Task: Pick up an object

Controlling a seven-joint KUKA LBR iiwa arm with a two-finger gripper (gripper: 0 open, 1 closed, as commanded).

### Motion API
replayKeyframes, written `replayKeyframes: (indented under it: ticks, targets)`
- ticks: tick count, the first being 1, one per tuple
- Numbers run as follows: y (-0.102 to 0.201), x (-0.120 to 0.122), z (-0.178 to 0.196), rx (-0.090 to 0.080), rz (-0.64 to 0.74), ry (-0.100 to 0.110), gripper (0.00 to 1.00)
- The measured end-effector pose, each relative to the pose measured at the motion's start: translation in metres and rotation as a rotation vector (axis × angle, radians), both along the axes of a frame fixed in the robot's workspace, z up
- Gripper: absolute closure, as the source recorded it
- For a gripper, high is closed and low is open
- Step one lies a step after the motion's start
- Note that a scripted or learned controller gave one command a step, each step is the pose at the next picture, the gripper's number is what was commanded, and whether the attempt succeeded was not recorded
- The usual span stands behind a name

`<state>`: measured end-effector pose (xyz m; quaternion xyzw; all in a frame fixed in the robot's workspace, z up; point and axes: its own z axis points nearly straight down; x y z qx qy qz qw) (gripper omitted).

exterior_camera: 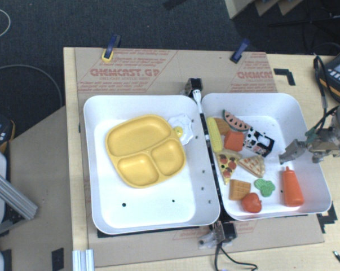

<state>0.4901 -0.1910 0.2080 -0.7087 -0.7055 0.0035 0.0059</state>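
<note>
The pincer [291, 151], its grip state impossible to tell, hovers in approach; next it must descend onto the orange bottle [292, 187] just below.

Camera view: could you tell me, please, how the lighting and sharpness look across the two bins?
Camera view: light is even and soft, so the yellow divided plate and the toy food cast only faint shadows; the white bins look bright but not blown out; small items like the orange bottle are slightly soft; the gripper at the right is dim and blurred.
</note>
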Motion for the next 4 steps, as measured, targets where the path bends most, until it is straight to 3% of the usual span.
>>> replayKeyframes:
  ticks: [1,2,3,4]
  targets:
    - [0.001,0.003,0.007,-0.004,0.005,-0.013,0.0]
    - [0.005,-0.003,-0.056,0.0,0.004,-0.005,0.0]
    - [0.0,-0.011,-0.102,-0.004,0.003,-0.011,0.0]
    - [0.0,-0.01,-0.122,-0.001,0.004,-0.013,0.0]
